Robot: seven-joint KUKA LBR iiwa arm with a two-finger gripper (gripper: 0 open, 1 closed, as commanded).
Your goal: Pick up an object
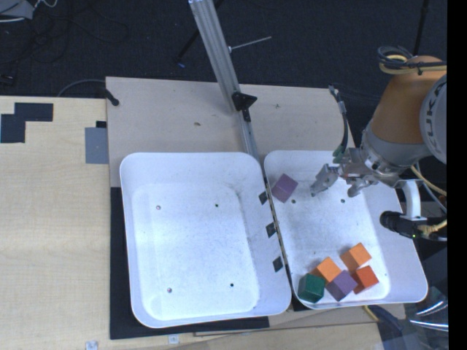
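While I hang over the right bin (408,286), this is what shows:

Arm: mine reaches in from the right, orange band above the wrist.
Gripper (338,184): over the upper part of the right bin, fingers spread apart, nothing between them.
Purple cube (284,188): nearest to me, just to the left of my fingers, close to the divider between the bins, not touching me.
Cluster: orange cube (357,254), second orange cube (329,269), red cube (366,276), second purple cube (341,285) and green cube (311,288) bunched at the near corner of the right bin, well apart from my fingers.
Left bin (146,170): beside the right one.
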